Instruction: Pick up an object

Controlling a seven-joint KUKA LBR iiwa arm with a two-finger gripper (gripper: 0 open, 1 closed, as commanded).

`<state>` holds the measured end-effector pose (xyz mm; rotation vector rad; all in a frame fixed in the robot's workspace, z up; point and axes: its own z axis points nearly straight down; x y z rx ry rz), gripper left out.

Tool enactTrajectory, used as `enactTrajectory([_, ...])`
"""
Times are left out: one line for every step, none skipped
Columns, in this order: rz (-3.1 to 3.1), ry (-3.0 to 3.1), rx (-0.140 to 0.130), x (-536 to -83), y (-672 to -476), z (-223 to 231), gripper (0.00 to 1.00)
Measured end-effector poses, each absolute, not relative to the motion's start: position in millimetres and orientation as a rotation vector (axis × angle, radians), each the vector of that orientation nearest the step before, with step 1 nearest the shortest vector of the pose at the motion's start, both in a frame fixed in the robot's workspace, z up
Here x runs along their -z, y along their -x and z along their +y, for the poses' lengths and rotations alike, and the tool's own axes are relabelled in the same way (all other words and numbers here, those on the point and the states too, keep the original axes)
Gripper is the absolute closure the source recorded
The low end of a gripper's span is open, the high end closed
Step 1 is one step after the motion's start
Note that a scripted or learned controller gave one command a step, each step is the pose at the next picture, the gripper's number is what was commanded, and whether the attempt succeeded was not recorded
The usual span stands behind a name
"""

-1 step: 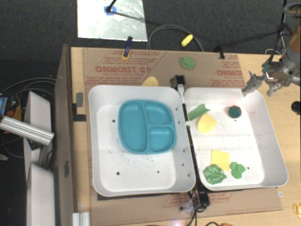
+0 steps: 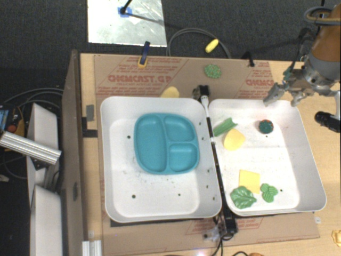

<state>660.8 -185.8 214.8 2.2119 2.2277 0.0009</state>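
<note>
The right bin holds a green pod-like piece, a yellow round piece, a dark red and green ball, a yellow square block, a large green leaf and a smaller green leaf. My gripper hangs over the far right rim of that bin, up and to the right of the ball, with its two fingers spread apart and nothing between them.
The left bin bears a teal divided plate. Behind the bins on the cardboard lie a yellow piece, a green round piece and a yellow capsule. A metal sheet lies farther back.
</note>
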Motion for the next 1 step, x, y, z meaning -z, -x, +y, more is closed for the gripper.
enactTrajectory([2.224, -2.222, 0.004, -117.9, -659.6, -207.2, 0.0])
